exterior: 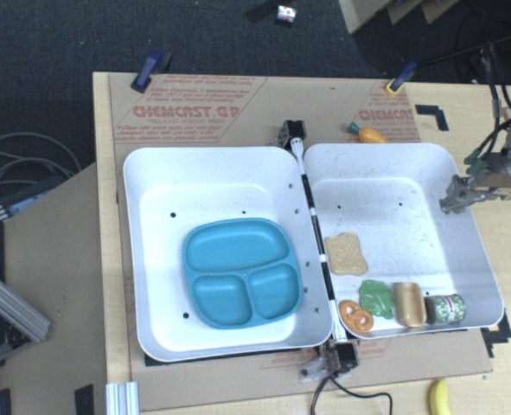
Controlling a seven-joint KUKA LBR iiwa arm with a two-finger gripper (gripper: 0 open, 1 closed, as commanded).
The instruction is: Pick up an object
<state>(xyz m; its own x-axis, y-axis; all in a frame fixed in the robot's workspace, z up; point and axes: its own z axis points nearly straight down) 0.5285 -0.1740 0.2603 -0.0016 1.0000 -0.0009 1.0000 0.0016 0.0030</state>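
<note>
Gripper (459, 195) sits at the right bin's (393, 167) right rim, nothing visibly between its jaws; whether they are spread, cannot tell. Along that bin's near wall: pretzel (355, 316), green piece (377, 297), tan roll (408, 304), small can (445, 309); bread slice (346, 253) just above. Left bin (151, 180) holds a blue divided plate (241, 271).

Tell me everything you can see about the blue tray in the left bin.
The blue tray looks like smooth, light blue plastic, with rounded corners and a raised rim. It has three compartments: one wide at the back, two smaller at the front. It lies flat, slightly turned, on the floor of the left bin, toward its front, away from the walls. Nothing lies in it.
</note>
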